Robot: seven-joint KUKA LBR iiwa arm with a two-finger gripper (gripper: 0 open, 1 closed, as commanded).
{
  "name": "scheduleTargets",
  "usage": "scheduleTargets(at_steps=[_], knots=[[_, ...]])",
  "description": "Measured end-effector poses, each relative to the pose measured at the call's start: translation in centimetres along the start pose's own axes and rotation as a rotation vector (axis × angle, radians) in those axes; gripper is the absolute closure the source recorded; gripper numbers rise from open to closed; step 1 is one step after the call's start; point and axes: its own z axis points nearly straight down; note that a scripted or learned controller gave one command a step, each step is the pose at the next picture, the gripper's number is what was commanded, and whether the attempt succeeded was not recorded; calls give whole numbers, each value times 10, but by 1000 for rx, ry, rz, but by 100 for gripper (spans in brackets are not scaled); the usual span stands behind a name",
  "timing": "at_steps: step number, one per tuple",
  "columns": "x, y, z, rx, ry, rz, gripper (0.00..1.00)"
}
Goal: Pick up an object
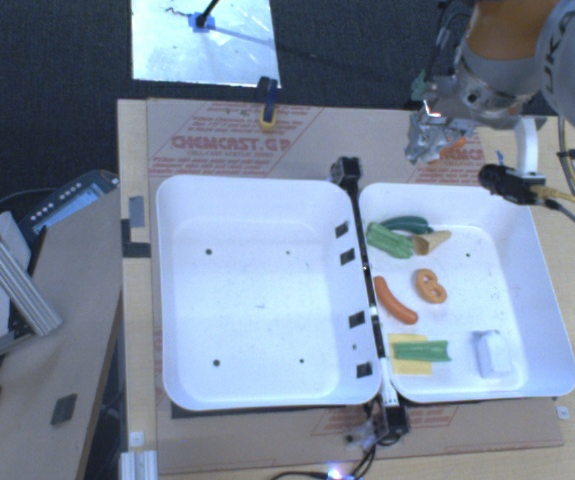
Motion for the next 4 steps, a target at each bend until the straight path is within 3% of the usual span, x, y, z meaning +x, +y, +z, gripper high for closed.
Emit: scheduleTargets(at_steps=[1, 2, 3, 4], knots=[[45, 0, -125, -21, 0, 0, 100], [95, -30, -179, -13, 0, 0, 100], [128, -1, -24, 7, -3, 3, 100], [195, 0, -75, -11, 1, 0, 100]])
